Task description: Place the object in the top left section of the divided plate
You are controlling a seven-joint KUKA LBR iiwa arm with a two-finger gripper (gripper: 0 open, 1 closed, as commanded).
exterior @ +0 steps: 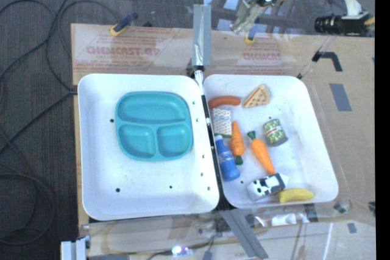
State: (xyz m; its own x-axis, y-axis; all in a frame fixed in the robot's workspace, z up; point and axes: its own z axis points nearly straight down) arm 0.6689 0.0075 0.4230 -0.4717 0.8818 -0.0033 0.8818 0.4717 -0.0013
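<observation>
The tool (244, 22) hangs above the far edge of the table (140, 49), beyond the right bin (317, 131) and well apart from everything in it; whether it is parted or closed I cannot tell, since it is blurred and seen end on, and nothing is visibly held in it. The left bin (103, 186) holds the divided plate (155, 125), a teal dish lying flat near the bin's middle, with one long section across its far side and two smaller sections on the near side. All the loose items lie in the right bin. Near its far left corner a sausage (224, 101) lies crosswise, with a wedge of sandwich (258, 96) just to its right. Below the sausage stands a small jar with a checked lid (222, 120), and beside it is an orange carrot (237, 139) pointing toward the near side. A second carrot (262, 154) lies aslant near the bin's middle, and a green can (275, 131) sits on its side to the right of that. A blue bottle (227, 162) lies against the bin's left wall, just beside the first carrot. Toward the near rim lie a black-and-white carton (265, 186) and, touching or nearly touching it, a yellow banana (296, 195). Dark cables (36, 39) trail over the carpet to the left of the table.
</observation>
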